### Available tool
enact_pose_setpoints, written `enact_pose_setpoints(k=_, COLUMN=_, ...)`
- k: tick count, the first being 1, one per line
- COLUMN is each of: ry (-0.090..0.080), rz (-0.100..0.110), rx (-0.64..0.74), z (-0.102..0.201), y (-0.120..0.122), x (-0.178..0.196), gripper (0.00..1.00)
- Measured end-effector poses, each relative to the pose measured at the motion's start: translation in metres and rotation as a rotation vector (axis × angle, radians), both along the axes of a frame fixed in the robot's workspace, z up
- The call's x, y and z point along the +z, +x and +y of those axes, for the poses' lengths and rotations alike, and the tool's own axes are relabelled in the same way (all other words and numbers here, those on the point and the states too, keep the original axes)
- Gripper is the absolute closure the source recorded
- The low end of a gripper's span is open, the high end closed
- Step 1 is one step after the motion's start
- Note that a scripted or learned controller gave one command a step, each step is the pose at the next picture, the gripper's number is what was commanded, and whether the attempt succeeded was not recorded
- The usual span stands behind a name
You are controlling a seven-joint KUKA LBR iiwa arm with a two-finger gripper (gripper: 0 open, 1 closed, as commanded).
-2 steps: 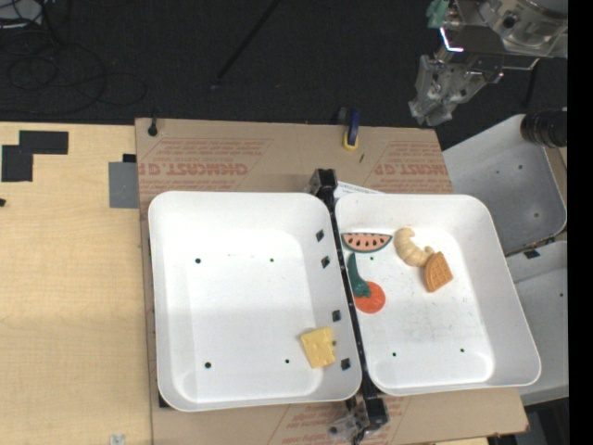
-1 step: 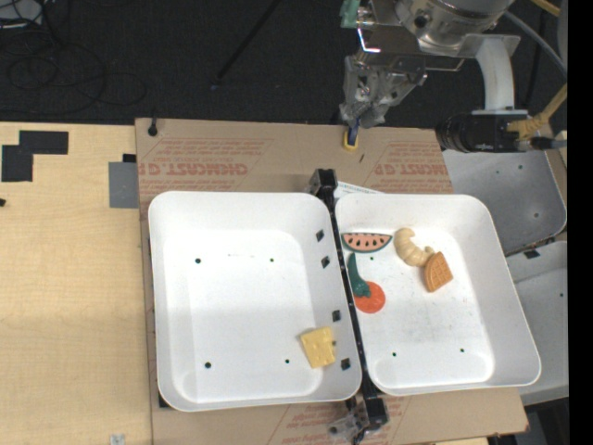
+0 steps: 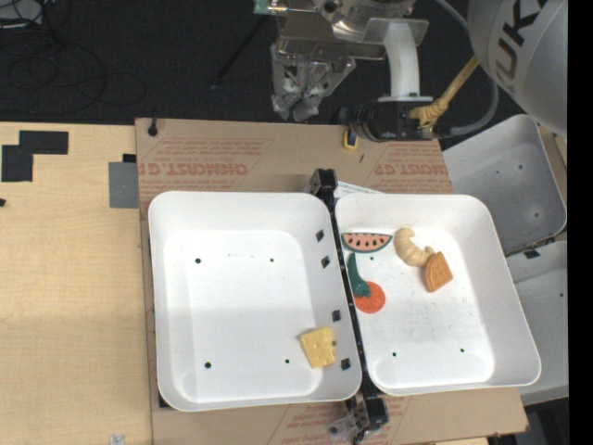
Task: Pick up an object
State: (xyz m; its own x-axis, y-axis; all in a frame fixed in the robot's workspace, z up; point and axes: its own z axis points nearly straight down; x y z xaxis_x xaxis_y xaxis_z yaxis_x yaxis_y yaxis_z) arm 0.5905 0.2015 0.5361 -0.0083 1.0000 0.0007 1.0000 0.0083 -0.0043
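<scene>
Right now your hand point(image 3: 298, 100) hangs high above the far edge of the table point(image 3: 65, 276), well back from both bins, and nothing is between its fingers. Whether those fingers are spread or pressed together you cannot tell from this slanted view; they read as a grey blur against the dark background.

Your candidates lie in two places. The left bin point(image 3: 176, 221) has a single yellow cheese wedge point(image 3: 318, 348) near its front right corner, close to the divider wall. The right bin point(image 3: 500, 341) carries the rest, bunched toward its far left: a watermelon slice point(image 3: 367, 242) by the divider, a green-and-red piece point(image 3: 363, 290) just in front of it, a pale croissant-shaped piece point(image 3: 409, 246), and an orange wedge point(image 3: 437, 272) touching that pale piece's near end.

Judging by the layout, the grouping matters for your choice. The cheese sits alone, so the fingers would have free floor around it on most sides, though the nearby wall may crowd one finger. The pale piece and orange wedge touch, so closing on one would likely nudge the other. The watermelon and the green-and-red piece hug the divider, leaving little room on that side.

No object is lifted yet; the pick is not begun, and a descent from this height is the whole job ahead.
</scene>
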Motion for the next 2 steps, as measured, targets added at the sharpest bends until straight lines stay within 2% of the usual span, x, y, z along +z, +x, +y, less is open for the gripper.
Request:
enact_pose_setpoints(k=1, ry=-0.002, rz=-0.002, rx=-0.004, z=0.044, y=0.034, x=0.0003, gripper=1.0)
enact_pose_setpoints(k=2, ry=-0.003, rz=-0.001, rx=-0.007, z=0.0426, y=0.0368, x=0.0007, gripper=1.0)
